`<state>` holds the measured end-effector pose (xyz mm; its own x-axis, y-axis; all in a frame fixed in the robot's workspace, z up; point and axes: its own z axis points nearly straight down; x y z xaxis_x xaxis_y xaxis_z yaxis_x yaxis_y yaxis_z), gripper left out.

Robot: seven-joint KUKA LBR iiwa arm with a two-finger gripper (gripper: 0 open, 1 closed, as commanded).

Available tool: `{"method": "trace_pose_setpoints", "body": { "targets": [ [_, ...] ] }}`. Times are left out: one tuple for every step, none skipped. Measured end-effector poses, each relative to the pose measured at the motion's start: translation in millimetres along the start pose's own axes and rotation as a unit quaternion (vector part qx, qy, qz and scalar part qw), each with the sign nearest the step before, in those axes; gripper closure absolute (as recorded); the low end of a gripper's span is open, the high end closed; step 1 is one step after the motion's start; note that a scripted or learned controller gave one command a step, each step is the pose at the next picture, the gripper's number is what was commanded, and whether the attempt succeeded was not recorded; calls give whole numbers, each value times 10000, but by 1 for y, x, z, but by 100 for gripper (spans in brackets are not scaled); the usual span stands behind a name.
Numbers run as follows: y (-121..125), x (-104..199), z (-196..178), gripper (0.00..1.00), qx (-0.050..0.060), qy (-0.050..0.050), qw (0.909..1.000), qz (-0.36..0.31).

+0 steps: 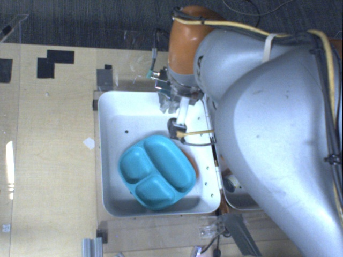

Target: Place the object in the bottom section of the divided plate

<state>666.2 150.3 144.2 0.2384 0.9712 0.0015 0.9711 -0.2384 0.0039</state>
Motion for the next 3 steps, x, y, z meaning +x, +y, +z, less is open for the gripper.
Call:
{"method": "trace_pose_setpoints", "body": {
  "targets": [
    [-13, 67, 57, 100, -12, 16, 9968, 805],
    [-28, 77, -115, 100, -17, 15, 9995, -305],
    [-17, 84, -105, 100, -20, 10, 9586, -2849]
  ]
}}
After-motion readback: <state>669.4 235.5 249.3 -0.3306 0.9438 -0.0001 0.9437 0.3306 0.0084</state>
